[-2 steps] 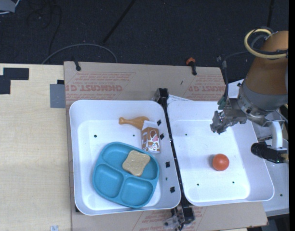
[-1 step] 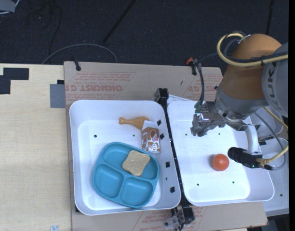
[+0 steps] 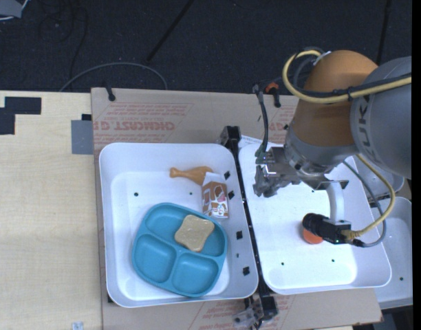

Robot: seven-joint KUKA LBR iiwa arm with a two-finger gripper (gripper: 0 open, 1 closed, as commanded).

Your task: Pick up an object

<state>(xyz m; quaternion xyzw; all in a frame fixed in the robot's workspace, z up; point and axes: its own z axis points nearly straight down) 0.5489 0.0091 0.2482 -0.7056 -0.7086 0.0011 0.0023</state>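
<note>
Wooden bench (image 3: pixel 38 205) carries two white bins. Left bin (image 3: pixel 117 177) holds a blue tray (image 3: pixel 155 256) with toast (image 3: pixel 194 233) on it, a drumstick (image 3: pixel 191 174) and a small carton (image 3: pixel 215 199). Over the right bin (image 3: pixel 293 273), the gripper (image 3: pixel 267 183) hangs at the left wall, nothing visibly held. An orange object (image 3: pixel 311 235) lies partly hidden behind a black part.

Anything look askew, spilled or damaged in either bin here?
Nothing spilled or broken. The blue divided plate sits tilted against the left bin's wall, with a tan slice on it. A small carton and a drumstick toy lie beside it.
</note>
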